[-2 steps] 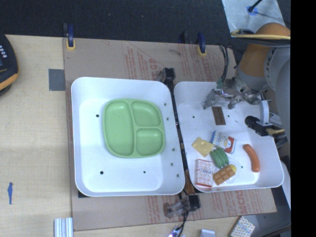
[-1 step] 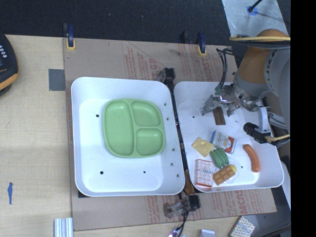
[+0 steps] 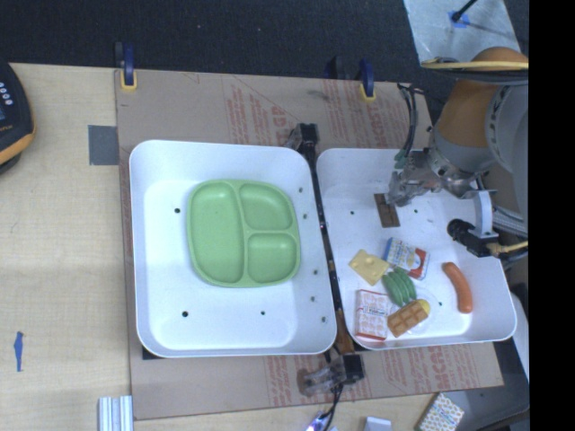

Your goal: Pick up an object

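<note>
My gripper (image 3: 404,189) hangs over the far part of the right bin (image 3: 350,173), with the grey arm reaching in from the right. Just below it lies a small brown block (image 3: 387,212). Nearer the front lie a yellow cheese wedge (image 3: 367,265), a small colourful packet (image 3: 406,256), a green pickle (image 3: 399,286), a tan waffle (image 3: 409,316), a red-and-white packet (image 3: 371,313) and an orange-red sausage (image 3: 458,286). I see nothing held by the gripper.
The left bin (image 3: 157,241) holds a green divided plate (image 3: 243,233). A black part (image 3: 467,235) juts over the right bin's right side. Blue clamps (image 3: 128,65) pin the cardboard at the back.
</note>
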### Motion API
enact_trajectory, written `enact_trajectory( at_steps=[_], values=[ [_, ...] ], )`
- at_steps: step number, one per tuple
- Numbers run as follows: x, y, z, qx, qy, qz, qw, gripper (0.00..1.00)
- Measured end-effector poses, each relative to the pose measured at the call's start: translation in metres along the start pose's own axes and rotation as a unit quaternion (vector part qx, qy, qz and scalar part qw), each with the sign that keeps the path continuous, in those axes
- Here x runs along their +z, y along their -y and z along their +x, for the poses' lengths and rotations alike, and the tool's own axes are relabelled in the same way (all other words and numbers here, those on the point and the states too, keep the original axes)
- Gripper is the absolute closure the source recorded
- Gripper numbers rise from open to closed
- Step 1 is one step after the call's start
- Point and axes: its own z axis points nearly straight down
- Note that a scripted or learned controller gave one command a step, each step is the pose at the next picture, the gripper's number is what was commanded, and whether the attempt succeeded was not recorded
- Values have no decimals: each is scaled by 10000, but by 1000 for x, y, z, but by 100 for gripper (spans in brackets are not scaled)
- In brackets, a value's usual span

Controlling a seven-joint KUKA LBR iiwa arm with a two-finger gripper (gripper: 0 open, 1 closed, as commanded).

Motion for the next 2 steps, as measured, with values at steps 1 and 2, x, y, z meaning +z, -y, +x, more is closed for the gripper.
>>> enact_trajectory(
  at_steps=[1, 2],
  values=[
    [1, 0, 0, -4, 0, 5, 10000, 0],
    [-10, 0, -1, -9, 4, 4, 10000, 100]
  ],
)
